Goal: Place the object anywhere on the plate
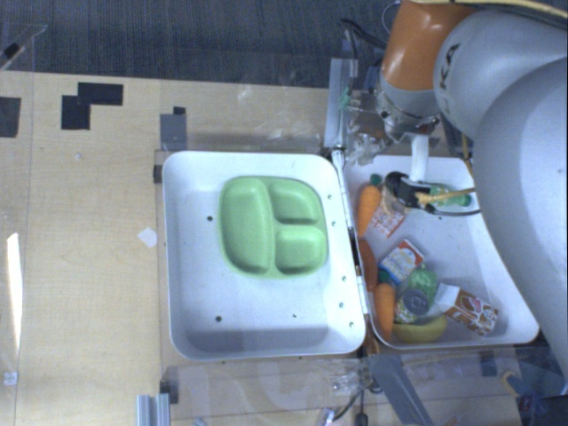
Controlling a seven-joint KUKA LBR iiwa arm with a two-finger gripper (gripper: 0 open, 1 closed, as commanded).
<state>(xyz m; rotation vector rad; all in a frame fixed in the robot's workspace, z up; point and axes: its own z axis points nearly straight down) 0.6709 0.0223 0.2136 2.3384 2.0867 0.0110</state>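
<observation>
A green plate [271,224] with three compartments lies in the left white bin [191,327], and nothing rests on it. My gripper [360,138] hangs at the far end of the wall between the two bins, above the back left corner of the right bin [510,304]. It is beyond the plate's far right corner. I see nothing held under it. The loose objects lie in the right bin. The nearest to the gripper are an orange carrot [366,209] and a small snack packet [388,217].
Toward the front of the right bin lie a red and white packet [401,259], a second carrot [383,302], a green round item [419,289], a banana [422,329] and a brown packet [471,310]. The arm's grey body covers the right side.
</observation>
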